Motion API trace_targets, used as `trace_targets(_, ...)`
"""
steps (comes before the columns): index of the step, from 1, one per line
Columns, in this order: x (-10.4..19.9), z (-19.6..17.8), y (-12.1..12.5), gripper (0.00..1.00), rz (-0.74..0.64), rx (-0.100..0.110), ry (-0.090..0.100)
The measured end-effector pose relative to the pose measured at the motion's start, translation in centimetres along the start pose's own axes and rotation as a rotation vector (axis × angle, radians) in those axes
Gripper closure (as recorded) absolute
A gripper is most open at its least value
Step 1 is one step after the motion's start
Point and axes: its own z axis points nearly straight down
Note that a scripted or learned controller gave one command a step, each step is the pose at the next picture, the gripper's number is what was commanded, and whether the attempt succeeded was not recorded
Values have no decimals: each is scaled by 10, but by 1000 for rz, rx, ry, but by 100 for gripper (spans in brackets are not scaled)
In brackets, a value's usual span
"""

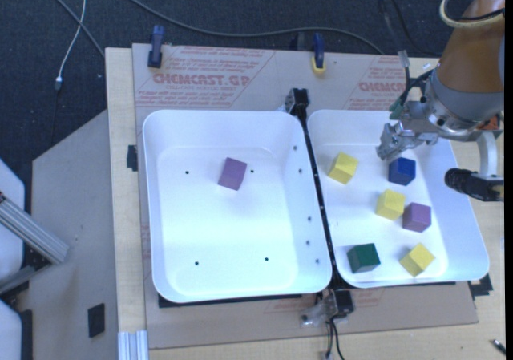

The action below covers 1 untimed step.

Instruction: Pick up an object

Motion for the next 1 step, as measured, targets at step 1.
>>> trace_targets(1,51,3,-1,100,1,2,-1)
